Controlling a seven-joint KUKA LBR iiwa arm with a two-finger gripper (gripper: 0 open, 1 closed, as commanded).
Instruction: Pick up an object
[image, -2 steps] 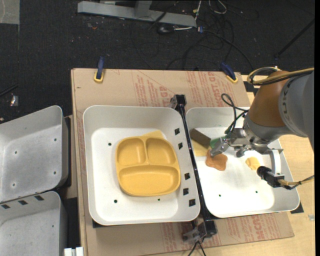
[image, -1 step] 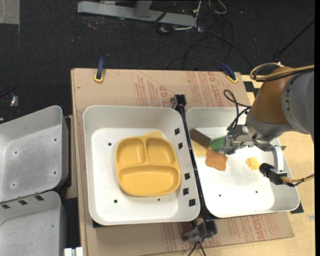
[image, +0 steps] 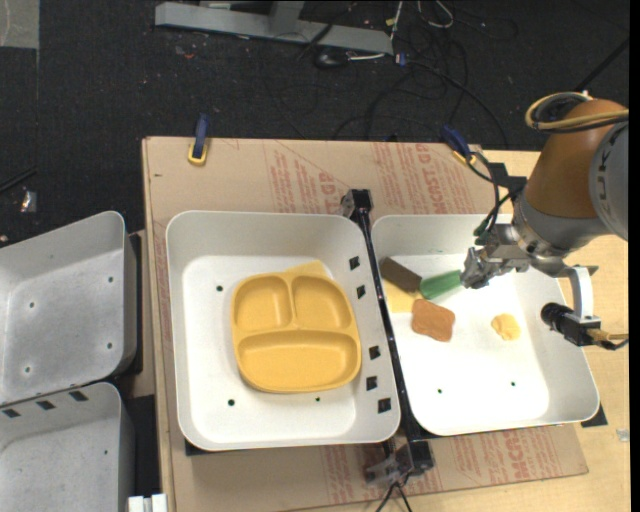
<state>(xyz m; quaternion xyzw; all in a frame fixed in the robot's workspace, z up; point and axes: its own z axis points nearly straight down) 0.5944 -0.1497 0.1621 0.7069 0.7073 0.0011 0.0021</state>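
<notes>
**Gripper low over the right bin, close to the green piece**

While the arm reaches in from the right, its gripper (image: 478, 268) hangs low over the upper part of the right bin (image: 560, 400), just at the right end of a green object (image: 440, 285) that lies tilted on the bin floor. Whether that green piece sits between the fingers or merely beside them is not clear from this angle, and I cannot tell if the fingers are spread or pressed together. Next to the green piece lie a dark wedge-shaped item (image: 403, 272) and a pale yellow flat piece (image: 398, 301), all bunched near the divider. A brown chunk (image: 433, 320) rests just below them, and a small yellow lump (image: 506, 326) sits apart toward the right. The left bin (image: 190, 330) holds a yellow compartment tray (image: 296, 333).

To do this step well, the fingers should straddle the green piece across its narrow width, not along its length, and come down far enough that the pads grip its body and not just its tip. Closing on the end alone would likely let it pivot or slip out on the lift. A straight vertical lift, keeping away from the dark wedge alongside, seems the safest course
</notes>
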